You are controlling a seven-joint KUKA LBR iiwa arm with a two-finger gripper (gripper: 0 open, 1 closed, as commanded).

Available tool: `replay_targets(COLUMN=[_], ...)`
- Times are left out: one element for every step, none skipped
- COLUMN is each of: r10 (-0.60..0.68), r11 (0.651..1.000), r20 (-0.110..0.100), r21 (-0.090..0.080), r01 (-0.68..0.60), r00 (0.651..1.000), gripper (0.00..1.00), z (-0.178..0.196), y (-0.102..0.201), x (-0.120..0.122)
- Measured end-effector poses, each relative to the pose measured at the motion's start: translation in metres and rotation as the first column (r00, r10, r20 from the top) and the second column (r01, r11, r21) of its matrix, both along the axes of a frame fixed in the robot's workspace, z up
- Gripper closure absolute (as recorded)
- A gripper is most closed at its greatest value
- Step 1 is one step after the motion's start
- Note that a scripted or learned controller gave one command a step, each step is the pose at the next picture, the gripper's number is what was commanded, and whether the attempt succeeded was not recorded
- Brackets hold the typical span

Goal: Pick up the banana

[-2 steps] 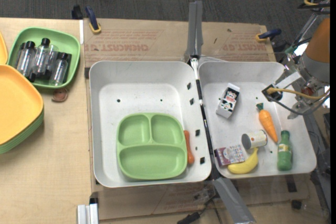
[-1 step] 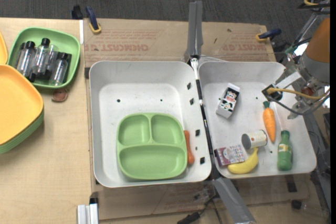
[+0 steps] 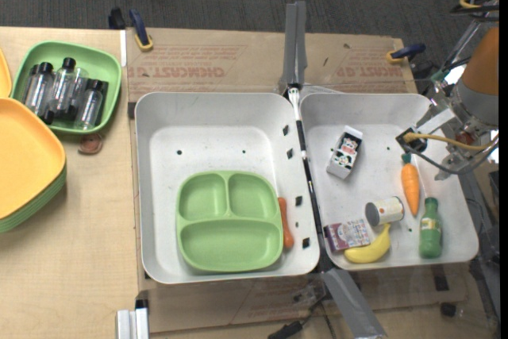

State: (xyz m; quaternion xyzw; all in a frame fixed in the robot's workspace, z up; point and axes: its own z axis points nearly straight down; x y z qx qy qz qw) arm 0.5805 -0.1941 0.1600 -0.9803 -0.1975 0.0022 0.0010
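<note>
Yellow banana (image 3: 371,247) | front of right bin (image 3: 357,103) | long axis left-right, ends upturned | fingers (image 3: 451,163): cannot tell

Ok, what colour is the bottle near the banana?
The bottle is green, seen best in the camera view.

The flat brown cardboard sheet (image 3: 238,44) carries red print, upside down; it seems to read "CHEMCAST GP". Nothing else is legible.
</note>
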Motion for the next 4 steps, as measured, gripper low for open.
replay_targets(r10=[0.000, 0.000, 0.000, 0.000], r11=[1.000, 1.000, 1.000, 1.000], r20=[0.000, 0.000, 0.000, 0.000], r21=[0.000, 0.000, 0.000, 0.000], r01=[0.000, 0.000, 0.000, 0.000], r00=[1.000, 1.000, 1.000, 1.000], gripper=[0.00, 0.00, 0.00, 0.00], z=[0.0000, 0.0000, 0.0000, 0.0000], y=[0.0000, 0.0000, 0.0000, 0.0000], x=[0.0000, 0.0000, 0.0000, 0.0000])
